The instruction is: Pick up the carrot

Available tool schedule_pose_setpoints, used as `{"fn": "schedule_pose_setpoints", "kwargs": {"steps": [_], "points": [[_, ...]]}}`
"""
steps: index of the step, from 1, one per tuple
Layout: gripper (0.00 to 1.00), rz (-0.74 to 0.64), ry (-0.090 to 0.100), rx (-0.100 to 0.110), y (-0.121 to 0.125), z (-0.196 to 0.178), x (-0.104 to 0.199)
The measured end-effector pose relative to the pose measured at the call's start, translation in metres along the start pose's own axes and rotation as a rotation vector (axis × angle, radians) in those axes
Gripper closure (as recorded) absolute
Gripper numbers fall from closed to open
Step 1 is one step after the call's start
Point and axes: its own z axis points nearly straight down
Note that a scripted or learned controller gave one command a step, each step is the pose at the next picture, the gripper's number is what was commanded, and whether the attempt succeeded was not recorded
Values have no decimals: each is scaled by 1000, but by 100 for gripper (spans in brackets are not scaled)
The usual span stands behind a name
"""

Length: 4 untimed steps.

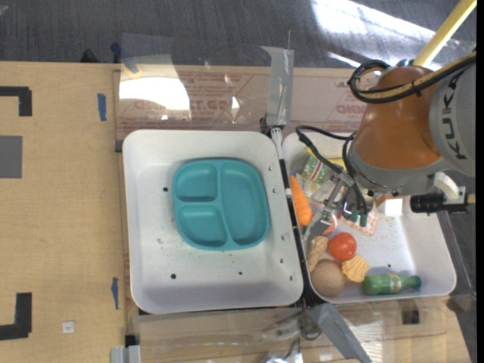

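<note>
The grey arm (423,119) with its orange band reaches in from the right and hangs over the right bin (435,267), covering most of that bin's far half. The left bin (144,225) holds a teal divided plate (221,203) lying flat near its middle. Below the wrist, the gripper (333,206) points down and to the left into a crowd of small items; the fingers look slightly parted with nothing plainly between them, though cables and clutter make this hard to read. The carrot (301,201) lies against the left wall of the right bin, long axis running far to near, just beside the gripper on its left and seemingly not gripped. Nearer in the same bin sit a green bottle (389,283), a brownish potato-like lump (328,277), a red tomato (342,246) and a small yellow piece (355,267), all close together. The likely trouble: the carrot hugs the bin wall, so one finger could strike the rim or slide off the carrot's rounded side, and the tomato sitting near its near end could be caught or nudged instead
</note>
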Motion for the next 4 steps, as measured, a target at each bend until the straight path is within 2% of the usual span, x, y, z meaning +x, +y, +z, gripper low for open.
{"fn": "schedule_pose_setpoints", "kwargs": {"steps": [1,2,3,4], "points": [[0,-483,-4,-2,25,-1,-37],[0,-541,1,-1,-1,-1,16],[0,-616,-2,-2,25,-1,11],[0,-336,2,0,-50,-1,13]]}}
